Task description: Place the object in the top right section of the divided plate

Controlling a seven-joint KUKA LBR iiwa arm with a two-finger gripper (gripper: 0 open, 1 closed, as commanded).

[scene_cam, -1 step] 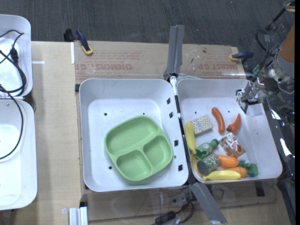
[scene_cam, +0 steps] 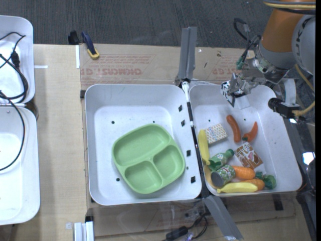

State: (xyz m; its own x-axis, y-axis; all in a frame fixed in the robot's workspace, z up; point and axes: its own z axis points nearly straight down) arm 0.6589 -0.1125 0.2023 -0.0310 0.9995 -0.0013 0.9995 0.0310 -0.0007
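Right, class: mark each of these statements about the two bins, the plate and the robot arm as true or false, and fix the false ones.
1. The green plate lies in the left bin. True.
2. Toy food already sits on the plate. False: all three sections are bare.
3. The gripper hangs over the far corner of the right bin. True.
4. The carrot lies on the bench outside the bins. False: it lies in the right bin, near the banana.
5. The plate has four sections. False: it has three, one large and two small.
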